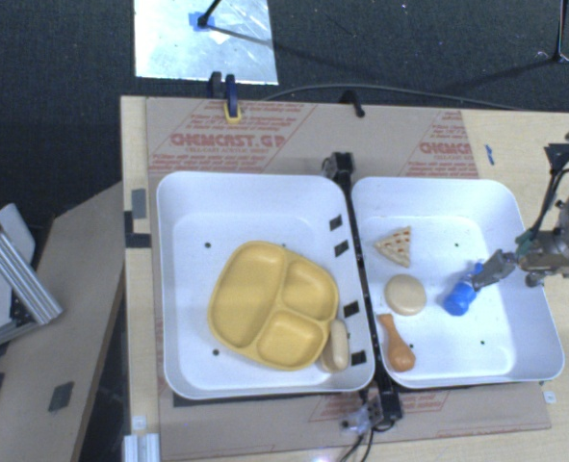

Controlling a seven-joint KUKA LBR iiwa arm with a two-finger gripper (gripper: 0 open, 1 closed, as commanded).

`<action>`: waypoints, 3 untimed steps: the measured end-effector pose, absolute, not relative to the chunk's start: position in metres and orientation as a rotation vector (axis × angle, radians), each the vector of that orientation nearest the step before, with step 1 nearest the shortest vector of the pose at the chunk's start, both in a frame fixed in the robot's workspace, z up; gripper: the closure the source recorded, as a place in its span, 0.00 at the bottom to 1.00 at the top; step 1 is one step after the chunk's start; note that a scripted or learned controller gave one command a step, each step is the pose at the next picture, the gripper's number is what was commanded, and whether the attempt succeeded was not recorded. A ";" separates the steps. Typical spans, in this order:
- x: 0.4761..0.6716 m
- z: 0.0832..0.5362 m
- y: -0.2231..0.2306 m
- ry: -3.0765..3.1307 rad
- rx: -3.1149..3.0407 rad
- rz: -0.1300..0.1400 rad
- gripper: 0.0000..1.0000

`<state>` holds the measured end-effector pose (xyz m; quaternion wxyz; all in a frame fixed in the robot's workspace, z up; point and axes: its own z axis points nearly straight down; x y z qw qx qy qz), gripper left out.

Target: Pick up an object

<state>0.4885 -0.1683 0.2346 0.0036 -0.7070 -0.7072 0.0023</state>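
Blue object [460, 297], small and roundish, lies in the right bin [438, 195], right of centre. Gripper [483, 272] sits just at its upper right; the grey finger [497, 265] tip touches or overlaps the blue thing's top edge. Can't tell whether the pincer is released or clenched, or whether the blue piece is between the fingers. Arm [558, 248] reaches in from the right over the bin's right rim.

Same bin, left of the blue object: a round beige bun-like piece [405, 295], near but apart from it. Far of the bun, a triangular cracker or pizza-slice toy [396, 246] with dots. Near of the bun, an orange drumstick-shaped toy [395, 345] lies along the bin's left side, thick end toward the near edge.

Left bin [255, 195] holds a yellow divided plate [273, 303] with three compartments, tilted, in its near-centre part. A pale tan oblong piece [336, 344] rests against the plate's near right edge.

Both bins sit side by side on a cardboard sheet [236, 138] with red print, on the bench. A blue-and-yellow clamp [230, 97] is at the cardboard's far edge.
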 end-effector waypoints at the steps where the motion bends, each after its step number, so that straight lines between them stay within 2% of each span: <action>1: 0.491 0.240 -0.168 -2.226 -2.219 -0.001 0.00; 3: 0.488 0.149 -0.161 -2.222 -2.218 0.001 0.00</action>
